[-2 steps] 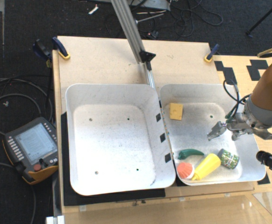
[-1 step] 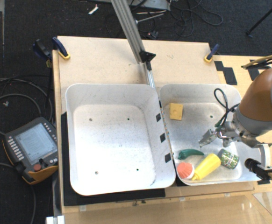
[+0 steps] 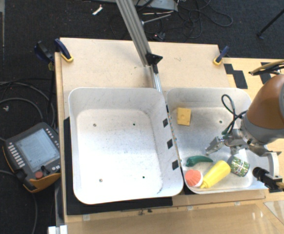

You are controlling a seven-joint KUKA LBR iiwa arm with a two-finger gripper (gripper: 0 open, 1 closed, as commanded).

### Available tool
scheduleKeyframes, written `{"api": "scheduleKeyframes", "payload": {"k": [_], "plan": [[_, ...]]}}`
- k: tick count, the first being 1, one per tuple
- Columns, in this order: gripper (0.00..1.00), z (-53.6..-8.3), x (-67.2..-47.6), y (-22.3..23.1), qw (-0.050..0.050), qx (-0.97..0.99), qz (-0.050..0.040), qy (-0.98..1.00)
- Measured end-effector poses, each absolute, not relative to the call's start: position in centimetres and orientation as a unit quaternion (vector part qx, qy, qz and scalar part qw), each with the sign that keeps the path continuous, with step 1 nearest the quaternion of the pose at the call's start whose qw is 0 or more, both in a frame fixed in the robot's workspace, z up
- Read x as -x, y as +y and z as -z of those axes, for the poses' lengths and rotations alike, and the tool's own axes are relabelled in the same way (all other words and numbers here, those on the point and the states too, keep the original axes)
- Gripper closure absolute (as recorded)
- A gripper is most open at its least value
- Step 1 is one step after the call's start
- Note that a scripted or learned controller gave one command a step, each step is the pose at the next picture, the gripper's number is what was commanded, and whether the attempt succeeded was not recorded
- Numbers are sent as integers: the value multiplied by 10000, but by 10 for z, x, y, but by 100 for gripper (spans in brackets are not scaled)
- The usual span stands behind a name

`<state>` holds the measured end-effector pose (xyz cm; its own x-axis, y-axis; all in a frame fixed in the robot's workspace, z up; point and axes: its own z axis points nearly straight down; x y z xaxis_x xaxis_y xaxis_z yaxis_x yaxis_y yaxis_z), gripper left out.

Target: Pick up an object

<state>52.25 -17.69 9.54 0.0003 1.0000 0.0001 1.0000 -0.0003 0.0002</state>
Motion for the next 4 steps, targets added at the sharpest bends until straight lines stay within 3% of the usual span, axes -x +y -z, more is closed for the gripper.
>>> {"api": "scheduleKeyframes", "payload": {"k": [1, 3, 4], "plan": [[100, -106, -523, -177, 12, -7070, -9, 7072], [100, -217, -531, -186, 31, -7060, -14, 7082], [100, -210, -527, -135, -8, -7046, -4, 7096]]}}
